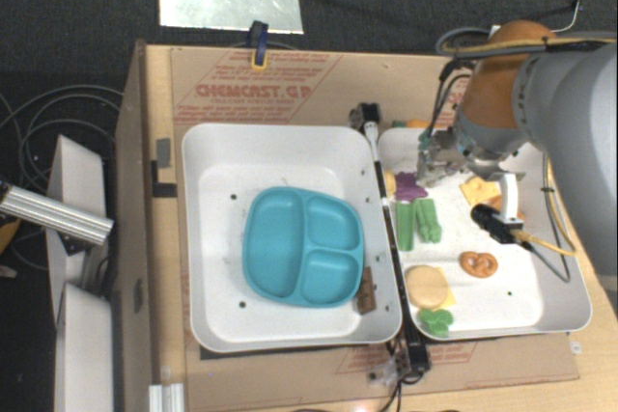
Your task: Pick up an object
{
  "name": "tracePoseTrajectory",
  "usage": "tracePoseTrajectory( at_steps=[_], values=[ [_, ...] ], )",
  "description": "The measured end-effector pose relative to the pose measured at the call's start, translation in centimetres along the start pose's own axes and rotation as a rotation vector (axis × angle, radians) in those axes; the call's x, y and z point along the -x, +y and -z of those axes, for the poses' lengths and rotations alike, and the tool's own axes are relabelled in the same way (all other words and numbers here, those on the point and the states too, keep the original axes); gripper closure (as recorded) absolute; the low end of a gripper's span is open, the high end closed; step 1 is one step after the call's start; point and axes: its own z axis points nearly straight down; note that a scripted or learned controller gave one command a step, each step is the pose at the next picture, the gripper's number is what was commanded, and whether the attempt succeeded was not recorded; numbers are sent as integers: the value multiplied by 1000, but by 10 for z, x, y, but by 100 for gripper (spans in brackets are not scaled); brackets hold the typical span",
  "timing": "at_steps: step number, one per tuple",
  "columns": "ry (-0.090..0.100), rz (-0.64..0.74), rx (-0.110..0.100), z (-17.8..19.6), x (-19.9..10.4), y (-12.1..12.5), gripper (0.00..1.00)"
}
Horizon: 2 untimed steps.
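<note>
While reaching in from three o'clock, gripper (436, 159) low over the right bin (555, 299), at its ten o'clock corner; cannot tell how the jaws stand, hidden under the wrist; purple piece (409, 184) just beside it at seven o'clock; green pieces (416, 221) below that; yellow wedge (480, 191) at four o'clock of the gripper; pretzel (478, 262) near bin centre; tan round (427, 286) at seven o'clock; left bin (208, 159) bearing a blue divided plate (301, 246).

One fixed camera looks down at a slant on the worktop (290, 82), taking in both bins (212, 207) from moderately far.
</note>
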Motion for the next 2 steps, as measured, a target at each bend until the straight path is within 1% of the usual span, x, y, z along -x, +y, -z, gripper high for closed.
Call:
tracePoseTrajectory(
  at_steps=[1, 2],
  values=[
    [-1, -1, 10, 141, 30, -33, 100],
    [2, 1, -3, 132, 28, -34, 0]
  ],
)
